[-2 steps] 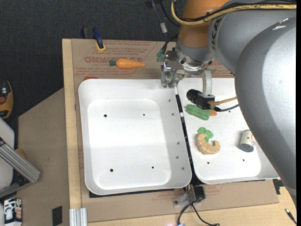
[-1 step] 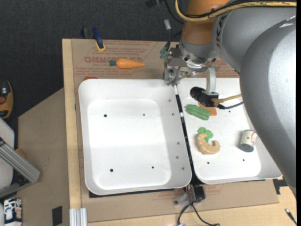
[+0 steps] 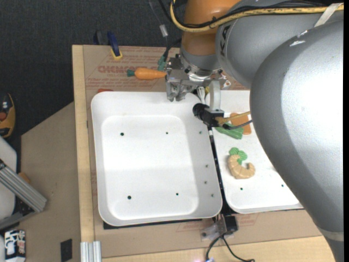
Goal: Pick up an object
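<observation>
Grey arm: closest to me, a smooth rounded shell that reaches in from 3 o'clock, likely so the wrist can hang over the bins' far rims
Claw: bare metal, over the left bin's rim at about 1 o'clock; spread or pressed together, I cannot tell
Toy carrot: orange taper with a green tip, plastic by the look, at the claw's 10 o'clock over brown cardboard, outside both bins; the likeliest target, though gripped or not I cannot say
Left bin: shallow white tray with rounded corners and small dark dots
Right bin: holds a tan curl trimmed in green at 6 o'clock and an orange-and-green piece at 12, spare candidates
</observation>
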Robot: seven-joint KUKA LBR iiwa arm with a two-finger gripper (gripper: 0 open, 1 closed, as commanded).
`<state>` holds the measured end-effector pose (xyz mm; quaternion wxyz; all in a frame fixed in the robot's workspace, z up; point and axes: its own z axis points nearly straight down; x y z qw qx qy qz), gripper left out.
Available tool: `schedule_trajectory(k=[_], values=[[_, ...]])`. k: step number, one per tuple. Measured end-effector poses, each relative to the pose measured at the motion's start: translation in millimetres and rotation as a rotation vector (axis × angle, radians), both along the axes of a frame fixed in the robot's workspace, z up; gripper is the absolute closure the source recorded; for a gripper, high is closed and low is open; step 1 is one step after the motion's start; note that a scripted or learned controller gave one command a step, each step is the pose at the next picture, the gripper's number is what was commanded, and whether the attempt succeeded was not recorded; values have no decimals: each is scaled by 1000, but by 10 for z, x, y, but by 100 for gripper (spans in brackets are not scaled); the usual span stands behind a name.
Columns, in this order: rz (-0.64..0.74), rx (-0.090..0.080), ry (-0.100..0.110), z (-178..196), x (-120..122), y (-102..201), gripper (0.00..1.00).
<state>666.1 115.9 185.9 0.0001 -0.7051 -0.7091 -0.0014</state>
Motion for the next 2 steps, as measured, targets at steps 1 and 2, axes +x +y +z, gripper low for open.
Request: schedule_trajectory(k=[1, 2], values=[[2, 2, -2, 58, -3, 752, 100], [-5, -2, -1, 26, 5, 766, 100]])
